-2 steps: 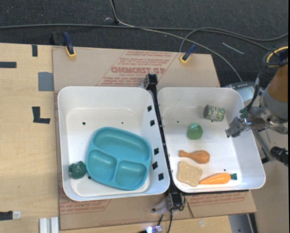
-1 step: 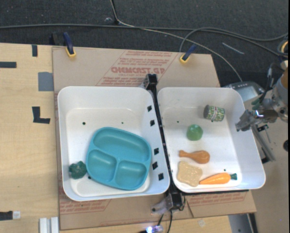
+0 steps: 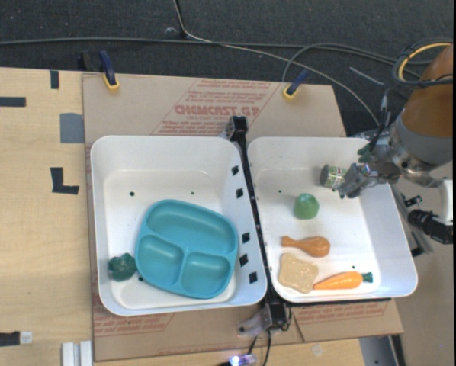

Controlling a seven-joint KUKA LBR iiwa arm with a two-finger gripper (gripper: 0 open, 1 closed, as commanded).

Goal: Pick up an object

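My gripper (image 3: pixel 339 180) hangs over the back part of the right bin (image 3: pixel 386 227), reaching in from the right. Just below and left of it lies a small green round object (image 3: pixel 306 206), apart from the gripper. Nearer the front of that bin are a tan drumstick (image 3: pixel 306 244), a slice of toast (image 3: pixel 297 273) and an orange carrot (image 3: pixel 341 281) along the front wall. I see nothing held in the gripper.
The left bin (image 3: pixel 114 174) holds a teal divided plate (image 3: pixel 187 248) and a small dark green lump (image 3: pixel 122 267) in its front left corner. A black divider (image 3: pixel 245 197) runs between the bins. Cables cross the dark floor behind.
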